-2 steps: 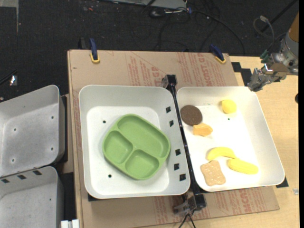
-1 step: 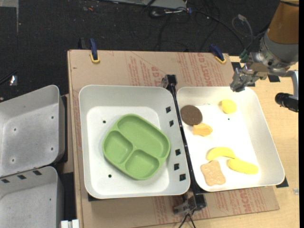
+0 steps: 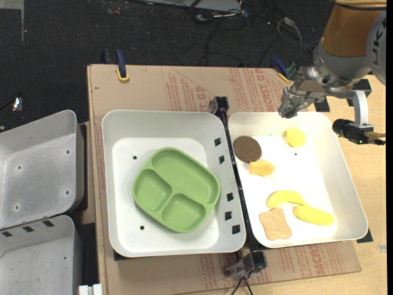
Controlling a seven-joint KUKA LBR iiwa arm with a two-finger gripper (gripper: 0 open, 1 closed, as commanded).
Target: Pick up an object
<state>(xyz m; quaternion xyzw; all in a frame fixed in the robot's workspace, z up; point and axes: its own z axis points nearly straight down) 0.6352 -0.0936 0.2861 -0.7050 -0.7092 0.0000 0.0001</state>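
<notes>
The right bin (image 3: 344,183) holds a round brown cookie (image 3: 247,148), a small orange piece (image 3: 261,168), a yellow round piece (image 3: 295,137), a curved yellow banana (image 3: 284,197), a second yellow piece (image 3: 314,214) and a tan slice of toast (image 3: 275,224). My gripper (image 3: 288,107) hangs above the bin's far edge, up and left of the yellow round piece, with nothing seen in it.
The left bin (image 3: 120,134) bears a green divided plate (image 3: 176,189). A black divider (image 3: 228,165) runs between the bins. Grey metal trays (image 3: 37,158) lie at the far left. Cardboard (image 3: 172,85) lies under both bins.
</notes>
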